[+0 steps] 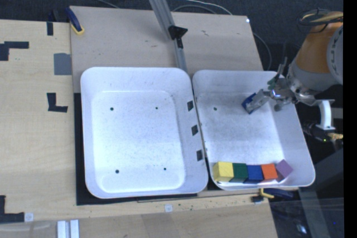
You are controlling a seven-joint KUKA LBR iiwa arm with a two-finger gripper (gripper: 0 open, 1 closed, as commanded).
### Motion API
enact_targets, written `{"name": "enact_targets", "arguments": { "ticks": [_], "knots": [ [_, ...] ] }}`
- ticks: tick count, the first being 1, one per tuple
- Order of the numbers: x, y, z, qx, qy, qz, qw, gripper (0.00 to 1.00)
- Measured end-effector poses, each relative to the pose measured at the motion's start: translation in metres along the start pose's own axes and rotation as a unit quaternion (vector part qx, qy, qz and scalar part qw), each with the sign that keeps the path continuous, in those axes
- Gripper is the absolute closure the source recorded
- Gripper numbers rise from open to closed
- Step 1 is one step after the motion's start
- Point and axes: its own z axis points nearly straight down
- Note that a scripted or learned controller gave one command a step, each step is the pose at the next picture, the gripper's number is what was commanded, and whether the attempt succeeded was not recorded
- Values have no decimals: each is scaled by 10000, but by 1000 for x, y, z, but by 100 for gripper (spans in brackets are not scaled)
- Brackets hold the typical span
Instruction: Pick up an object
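Observation:
A row of coloured blocks lies along the front wall of the right bin [290,136]: yellow [224,169], green [240,171], blue [255,173], orange [269,171] and purple [284,167]. My gripper [257,100] hangs over the back right part of that bin, well behind the blocks, reaching in from the right. A small blue piece [249,103] shows at its tip. Whether that piece is a separate object or part of the gripper is unclear.
The left bin [89,120] sits beside the right one, with black clips along the shared rim. A slanted metal pole [159,3] rises behind the bins. A blue and yellow clamp [75,20] lies at the bench's back left.

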Motion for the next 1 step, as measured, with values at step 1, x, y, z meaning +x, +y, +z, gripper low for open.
{"name": "enact_targets", "arguments": {
  "ticks": [1],
  "knots": [
    [1,60,52,-10,8,0,10000,0]
  ]
}}
